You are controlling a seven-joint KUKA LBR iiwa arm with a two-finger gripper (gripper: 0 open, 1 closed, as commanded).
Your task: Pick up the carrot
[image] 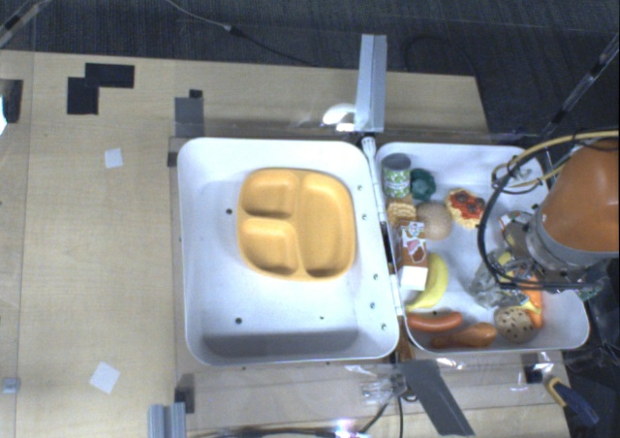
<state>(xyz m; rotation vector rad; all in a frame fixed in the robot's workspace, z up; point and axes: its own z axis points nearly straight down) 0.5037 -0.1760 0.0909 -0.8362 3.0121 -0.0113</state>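
The carrot (535, 307), seemingly the orange sliver at lower right beside the cookie (514, 322), looks like light, stiff, smooth toy plastic; grip across its middle. The gripper's (504, 276) opening I cannot tell.

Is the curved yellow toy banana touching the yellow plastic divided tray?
Apart. The camera view shows the yellow banana in the right white bin, the yellow divided tray in the left white bin, with both rims between them.

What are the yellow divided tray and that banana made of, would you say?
The tray looks like moulded matte plastic: smooth, evenly coloured, with rounded compartments. The banana seems plastic too, probably a toy: uniform yellow with a slight sheen, though the view leaves that uncertain.
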